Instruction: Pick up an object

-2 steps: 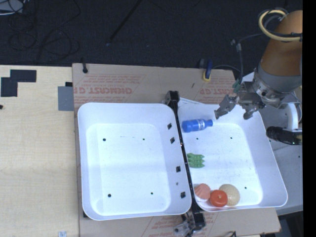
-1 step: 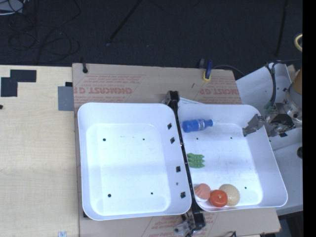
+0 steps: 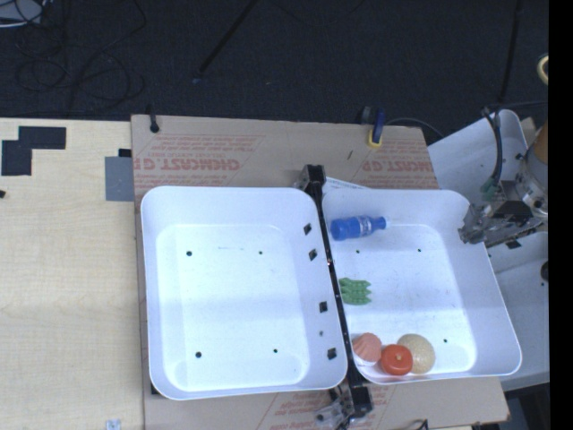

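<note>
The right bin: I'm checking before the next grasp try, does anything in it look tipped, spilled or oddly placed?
Nothing spilled. The blue bottle lies on its side near the far wall, and the red ball, pink piece and tan piece crowd one near corner, touching. The green piece lies alone.

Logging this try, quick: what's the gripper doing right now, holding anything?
Gripper: over the right bin's far right rim, nothing seen in it; open or shut cannot be told.

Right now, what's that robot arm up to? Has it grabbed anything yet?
Gripper at right bin's far right rim, nothing seen in it. Blue bottle, green piece, three round items lie untouched. Path clear.
</note>
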{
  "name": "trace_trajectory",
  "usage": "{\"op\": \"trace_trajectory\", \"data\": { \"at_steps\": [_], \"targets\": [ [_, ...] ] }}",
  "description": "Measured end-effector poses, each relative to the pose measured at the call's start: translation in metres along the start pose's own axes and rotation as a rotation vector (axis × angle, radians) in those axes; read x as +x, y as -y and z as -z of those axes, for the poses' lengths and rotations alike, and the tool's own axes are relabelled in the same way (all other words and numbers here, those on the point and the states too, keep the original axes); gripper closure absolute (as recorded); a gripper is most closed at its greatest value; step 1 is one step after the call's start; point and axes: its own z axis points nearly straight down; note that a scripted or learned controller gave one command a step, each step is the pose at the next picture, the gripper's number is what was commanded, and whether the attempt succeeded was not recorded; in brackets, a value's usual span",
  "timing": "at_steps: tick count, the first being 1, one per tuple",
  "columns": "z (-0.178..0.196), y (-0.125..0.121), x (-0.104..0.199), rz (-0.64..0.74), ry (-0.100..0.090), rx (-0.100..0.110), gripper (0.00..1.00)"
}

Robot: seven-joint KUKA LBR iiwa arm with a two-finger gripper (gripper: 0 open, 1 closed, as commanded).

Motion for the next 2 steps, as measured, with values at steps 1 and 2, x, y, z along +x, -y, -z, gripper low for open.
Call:
{"op": "trace_trajectory", "data": {
  "at_steps": [1,2],
  "targets": [
    [-0.001,0.024,-0.012,0.003,0.000,0.001,1.00],
    [-0.027,0.066,0.046,0.006,-0.005,0.005,1.00]
  ]
}}
